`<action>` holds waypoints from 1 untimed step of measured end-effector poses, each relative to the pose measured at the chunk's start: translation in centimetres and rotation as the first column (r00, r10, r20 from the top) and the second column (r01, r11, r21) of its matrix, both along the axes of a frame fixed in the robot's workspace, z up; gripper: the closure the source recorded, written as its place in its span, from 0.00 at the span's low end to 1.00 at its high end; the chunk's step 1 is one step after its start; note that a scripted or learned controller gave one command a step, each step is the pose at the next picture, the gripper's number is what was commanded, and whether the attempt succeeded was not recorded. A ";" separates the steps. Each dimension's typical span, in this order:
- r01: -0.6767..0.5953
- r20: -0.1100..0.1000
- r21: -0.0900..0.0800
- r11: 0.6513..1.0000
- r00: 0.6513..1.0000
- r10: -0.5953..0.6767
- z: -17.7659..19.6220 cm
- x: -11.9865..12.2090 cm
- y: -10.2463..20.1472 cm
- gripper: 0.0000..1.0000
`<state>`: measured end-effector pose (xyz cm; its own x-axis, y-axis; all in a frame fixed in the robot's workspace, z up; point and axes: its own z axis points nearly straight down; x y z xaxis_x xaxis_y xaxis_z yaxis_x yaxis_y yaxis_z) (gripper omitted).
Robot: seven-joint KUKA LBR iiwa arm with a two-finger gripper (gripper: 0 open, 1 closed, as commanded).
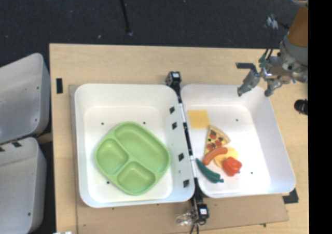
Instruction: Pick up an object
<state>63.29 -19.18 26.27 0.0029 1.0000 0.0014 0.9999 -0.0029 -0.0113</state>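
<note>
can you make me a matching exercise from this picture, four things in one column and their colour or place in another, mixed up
Column one:
1. divided plate
2. cheese slice
3. pepper
4. pizza slice

Column two:
a. red, near the front of the right bin
b. light green, alone in the left bin
c. triangular, just below the yellow square
d. flat yellow square, by the divider between the bins

Pairs: 1-b, 2-d, 3-a, 4-c

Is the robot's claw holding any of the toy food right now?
No, nothing is held. The gripper hangs open above the far right corner of the right bin, and the toy food lies on the bin's floor.
</note>
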 end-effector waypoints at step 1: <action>-0.003 0.013 -0.002 1.000 1.000 0.003 0.8 0.2 0.0 0.00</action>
